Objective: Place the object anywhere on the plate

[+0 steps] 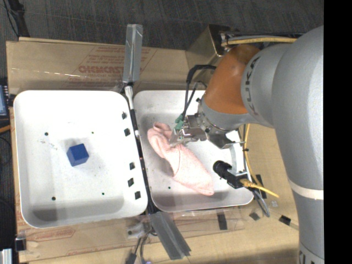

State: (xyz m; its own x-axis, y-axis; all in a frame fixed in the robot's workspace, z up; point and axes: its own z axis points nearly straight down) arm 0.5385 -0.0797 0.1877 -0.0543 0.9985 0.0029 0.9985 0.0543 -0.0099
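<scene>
The pink cloth [180, 161] is seen crumpled in the right bin [159, 199], stretching toward 5 o'clock. The gripper [179, 135] is set at the cloth's 12 o'clock end; whether its fingers pinch it cannot be told. A blue cube [78, 154] is seen in the left bin [33, 202].

Fingertips of gripper [180, 138] too small and dark against pink cloth [179, 158] to tell apart. Much of right bin [159, 100] hidden under arm [275, 92]. Arm cut off at right and bottom.
</scene>
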